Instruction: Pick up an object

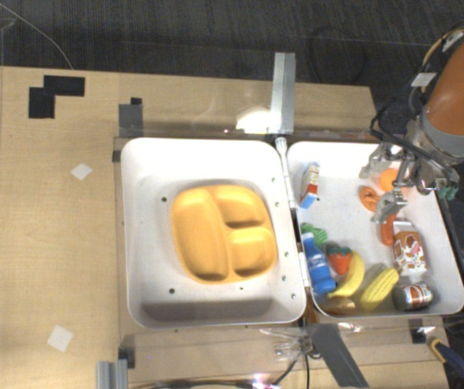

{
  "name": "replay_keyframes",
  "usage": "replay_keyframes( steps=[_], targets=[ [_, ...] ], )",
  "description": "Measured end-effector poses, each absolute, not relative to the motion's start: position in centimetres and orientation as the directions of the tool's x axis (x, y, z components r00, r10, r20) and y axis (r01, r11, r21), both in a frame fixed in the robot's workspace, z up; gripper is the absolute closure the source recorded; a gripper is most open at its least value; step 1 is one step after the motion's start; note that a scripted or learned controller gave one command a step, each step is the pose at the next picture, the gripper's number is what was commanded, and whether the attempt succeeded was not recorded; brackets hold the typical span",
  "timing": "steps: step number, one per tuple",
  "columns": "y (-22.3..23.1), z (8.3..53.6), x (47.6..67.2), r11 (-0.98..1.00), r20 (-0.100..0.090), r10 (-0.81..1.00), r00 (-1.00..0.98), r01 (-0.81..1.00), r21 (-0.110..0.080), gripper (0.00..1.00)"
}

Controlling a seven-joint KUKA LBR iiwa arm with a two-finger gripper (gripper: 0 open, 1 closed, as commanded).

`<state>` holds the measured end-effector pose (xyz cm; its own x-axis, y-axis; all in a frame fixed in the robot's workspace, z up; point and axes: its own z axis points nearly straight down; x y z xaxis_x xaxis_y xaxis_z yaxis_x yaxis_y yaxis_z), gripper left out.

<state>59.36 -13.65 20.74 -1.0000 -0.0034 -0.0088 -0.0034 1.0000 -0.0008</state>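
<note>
My gripper (387, 188) hangs over the upper right part of the right bin (341, 159), its metal fingers spread above orange toy pieces (369, 198). Nothing sits between the fingers. Below it lie a red-and-white carton (409, 252), a can (414, 297), a banana (351, 275), a yellow corn cob (380, 286), a blue bottle (319, 266), a green toy (313, 235) and a small tube (309, 185).
The left bin (146, 217) holds a yellow divided plate (223, 232). A metal post (283, 87) stands behind the seam between the bins. The arm's orange band (462, 87) looms at the right edge.
</note>
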Motion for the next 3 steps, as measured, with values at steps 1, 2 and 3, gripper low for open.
replay_keyframes(
  steps=[1,2,3],
  targets=[
    [-10.96,9.19,63.67,0.992,-0.017,0.130,-0.991,0.130,0.001,0.00],
    [-10.99,9.00,63.51,0.991,-0.012,0.130,-0.991,0.130,0.001,0.00],
    [-10.99,9.00,63.51,0.991,-0.012,0.130,-0.991,0.130,0.001,0.00]
  ],
)
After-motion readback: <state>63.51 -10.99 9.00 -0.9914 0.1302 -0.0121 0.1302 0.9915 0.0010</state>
